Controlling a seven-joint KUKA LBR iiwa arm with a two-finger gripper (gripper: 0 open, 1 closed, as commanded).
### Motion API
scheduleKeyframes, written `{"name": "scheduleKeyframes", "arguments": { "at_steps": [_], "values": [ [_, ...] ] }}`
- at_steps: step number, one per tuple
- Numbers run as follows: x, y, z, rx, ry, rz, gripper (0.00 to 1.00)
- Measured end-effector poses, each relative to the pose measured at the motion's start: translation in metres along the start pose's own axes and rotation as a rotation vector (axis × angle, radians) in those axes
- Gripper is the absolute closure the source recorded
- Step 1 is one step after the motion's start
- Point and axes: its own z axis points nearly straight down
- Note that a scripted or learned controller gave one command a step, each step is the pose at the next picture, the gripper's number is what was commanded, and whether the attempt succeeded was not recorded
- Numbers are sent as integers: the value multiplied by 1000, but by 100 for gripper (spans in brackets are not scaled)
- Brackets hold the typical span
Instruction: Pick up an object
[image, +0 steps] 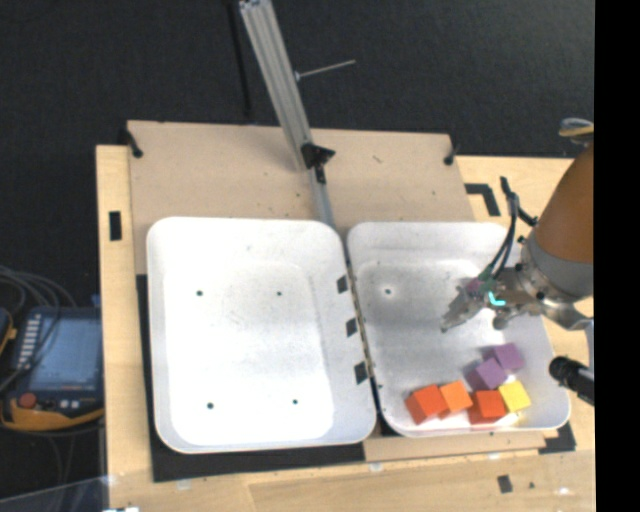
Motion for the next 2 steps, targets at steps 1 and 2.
{"name": "scheduleKeyframes", "arguments": {
  "at_steps": [1, 2],
  "values": [
    [0, 1, -2, -5, -1, 3, 0],
    [-5, -6, 43, 1, -1, 3, 0]
  ]
}}
